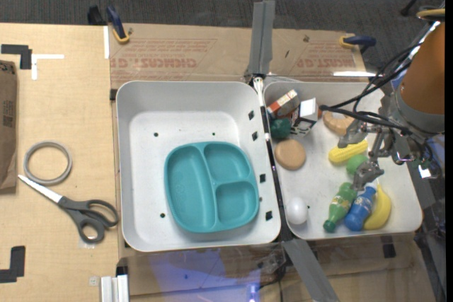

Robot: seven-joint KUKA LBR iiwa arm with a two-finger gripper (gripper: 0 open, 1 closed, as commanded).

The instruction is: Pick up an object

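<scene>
My gripper (pixel 363 151) hangs low over the right bin (pixel 403 226), open, with one finger near a tan bread-like piece (pixel 338 124) and the other by a small green piece (pixel 358 167). A yellow banana toy (pixel 347 152) lies just left of the gap between the fingers; nothing is clamped. Close by are a green bottle (pixel 340 205), a blue bottle (pixel 361 207), a second yellow banana (pixel 383 209), a white ball (pixel 296 210), a tan round disc (pixel 290 154), a dark green object (pixel 281 127) and a red-and-white box (pixel 285 104).
The left bin (pixel 141 117) holds a teal divided plate (pixel 212 186). On the wooden bench to the left lie scissors (pixel 81 210) and a tape roll (pixel 48 161). Black cables (pixel 354 106) trail from the arm over the right bin's back.
</scene>
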